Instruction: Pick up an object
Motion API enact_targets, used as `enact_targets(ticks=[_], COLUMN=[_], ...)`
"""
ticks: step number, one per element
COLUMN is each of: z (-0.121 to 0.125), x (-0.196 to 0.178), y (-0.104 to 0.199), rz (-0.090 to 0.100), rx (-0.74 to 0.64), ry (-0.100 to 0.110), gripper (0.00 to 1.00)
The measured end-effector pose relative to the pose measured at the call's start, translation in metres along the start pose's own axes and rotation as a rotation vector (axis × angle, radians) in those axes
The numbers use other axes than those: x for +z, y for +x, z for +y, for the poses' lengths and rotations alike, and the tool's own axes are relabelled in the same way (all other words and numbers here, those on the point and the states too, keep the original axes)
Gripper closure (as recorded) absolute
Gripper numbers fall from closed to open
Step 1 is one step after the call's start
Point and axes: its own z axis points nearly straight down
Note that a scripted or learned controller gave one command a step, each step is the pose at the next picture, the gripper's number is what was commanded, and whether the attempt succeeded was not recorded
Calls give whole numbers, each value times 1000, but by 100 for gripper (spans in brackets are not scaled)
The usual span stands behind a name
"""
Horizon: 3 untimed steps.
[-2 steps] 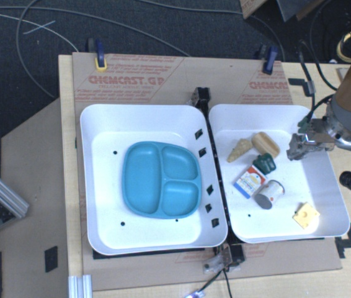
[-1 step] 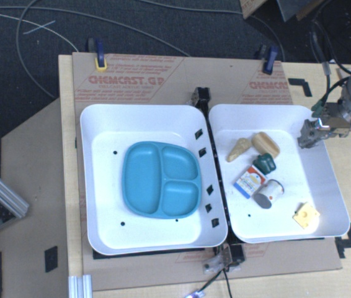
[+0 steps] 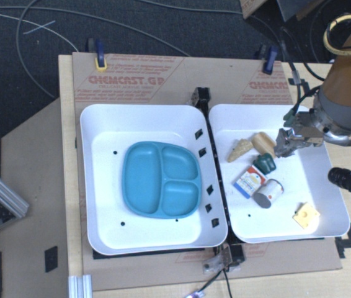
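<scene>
The right bin (image 3: 324,228) holds several small objects. A tan cone-shaped piece (image 3: 240,149) and a beige bread-like piece (image 3: 263,141) lie near its upper middle. Just below them sits a dark green object (image 3: 265,164), then a small red, white and blue carton (image 3: 248,182) and a grey can (image 3: 268,192) on its side. A yellow cheese-like wedge (image 3: 306,216) lies near the front right corner. My gripper (image 3: 285,146) hangs low over the bin, right beside the beige piece and just above the green object. Nothing is visibly held.
The left bin (image 3: 95,166) holds a blue divided plate (image 3: 161,179). A black divider with clips (image 3: 208,166) runs between the bins. The arm's grey and orange body (image 3: 346,85) covers the right bin's upper right. Cables lie on the dark floor behind the bench.
</scene>
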Motion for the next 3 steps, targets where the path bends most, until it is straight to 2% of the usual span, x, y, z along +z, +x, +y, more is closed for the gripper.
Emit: enact_targets(ticks=[1, 2, 3], z=[3, -2, -18], x=[1, 21, 22], y=[49, 106, 165], rz=[-1, 0, 1], rx=[0, -2, -2], ry=[-1, 2, 2], gripper=[100, 100, 100])
